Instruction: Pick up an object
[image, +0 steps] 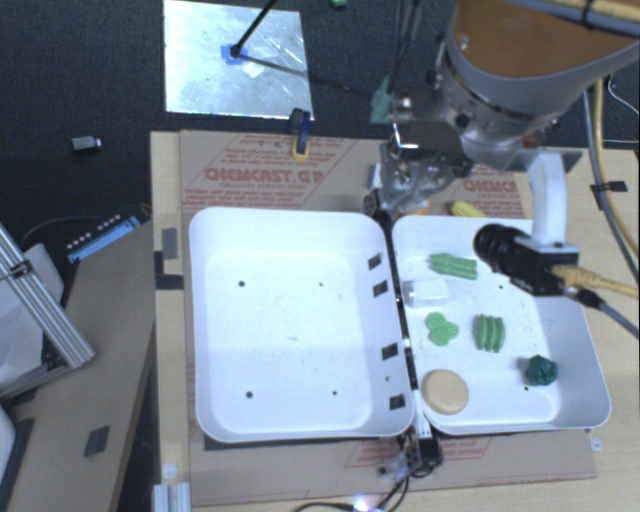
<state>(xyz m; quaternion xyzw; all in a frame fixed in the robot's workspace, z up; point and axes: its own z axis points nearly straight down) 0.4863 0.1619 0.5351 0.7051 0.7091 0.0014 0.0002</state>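
The right bin (575, 345) holds several small objects: a green ridged piece (454, 265), a clear plastic piece (428, 292), a light green lump (441, 328), a green ribbed piece (489, 332), a dark green lump (541, 371) and a tan round disc (445, 391). A yellow object (467, 210) lies at the bin's far rim. My gripper (402, 192) hangs above the far end of the divide between the two bins, away from all the objects. Nothing shows in its grasp.
The left bin (290, 325) lies beside the right one, joined by black clips (390, 350). A black cylinder on a white bracket (515, 255) juts over the right bin's far part. Cardboard (260, 175) lies under the bins, a metal sheet (238, 60) behind.
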